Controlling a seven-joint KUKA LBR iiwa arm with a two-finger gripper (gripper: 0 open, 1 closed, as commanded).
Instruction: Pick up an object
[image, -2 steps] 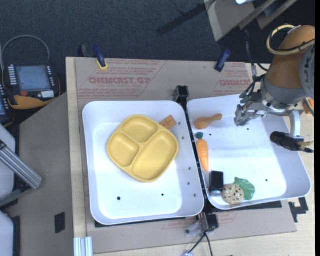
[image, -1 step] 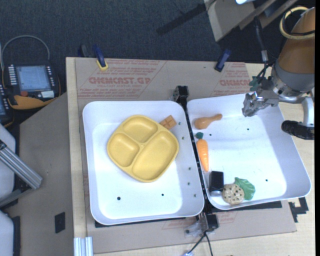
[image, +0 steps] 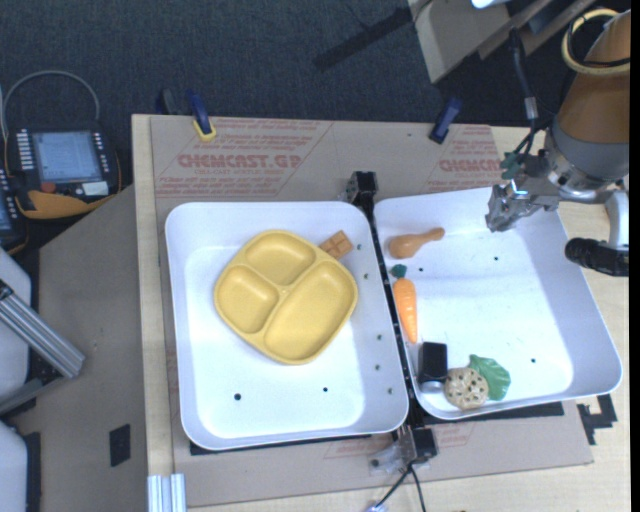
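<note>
Arm enters from the upper right, orange band above a grey wrist, reaching down at a slant. Gripper (image: 505, 212) sits over the far right corner of the right bin (image: 560, 300), nothing visible between its fingers; too small and cluttered to tell whether it is spread or closed.

Right bin: shallow, smooth white plastic, rounded corners. Contents lie along its left and near sides. Tan drumstick-shaped toy (image: 415, 242) near the far left, well apart from the gripper. Orange carrot (image: 405, 308) with a green top lies lengthwise against the left wall. Near corner: small black block (image: 432, 361), a round speckled cookie-like piece (image: 463, 387), and a green leafy piece (image: 492, 374), probably touching it.

Left bin (image: 200, 390): same white plastic. Holds a yellow divided plate (image: 286, 296) with three compartments, glossy, set at an angle. A small brown waffle-textured piece (image: 336, 244) sits just beside its far edge.

Both bins rest on a cardboard-covered surface (image: 300, 150).
</note>
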